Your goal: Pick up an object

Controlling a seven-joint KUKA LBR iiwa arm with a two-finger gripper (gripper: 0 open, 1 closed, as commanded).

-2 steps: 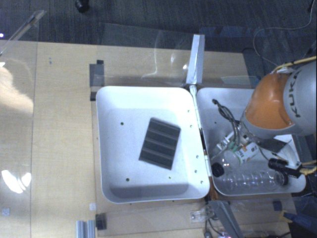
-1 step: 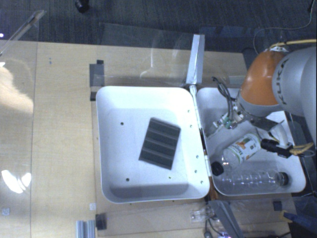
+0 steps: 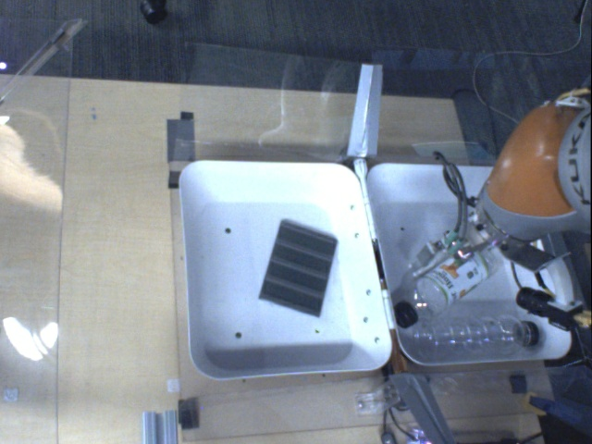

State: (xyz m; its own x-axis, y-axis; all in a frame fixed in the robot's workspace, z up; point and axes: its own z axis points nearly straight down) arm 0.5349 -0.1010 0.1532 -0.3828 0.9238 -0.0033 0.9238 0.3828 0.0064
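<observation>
Two clear bottles are lying in the right bin [image 3: 398, 202], at the frame's lower right. One labelled bottle [image 3: 451, 278] is tilting under the gripper [image 3: 460, 244]; the long bottle [image 3: 467, 333] is resting flat along the near wall, a black cap [image 3: 405, 314] just beside its left end. Whether the gripper is clamping anything cannot be told. One arm [image 3: 541, 169] is reaching in from the right. One dark ribbed pad [image 3: 298, 267] is sitting alone at the middle of the left bin [image 3: 213, 276].

A light wooden bench [image 3: 111, 276] bears two white bins [image 3: 208, 248] side by side.
</observation>
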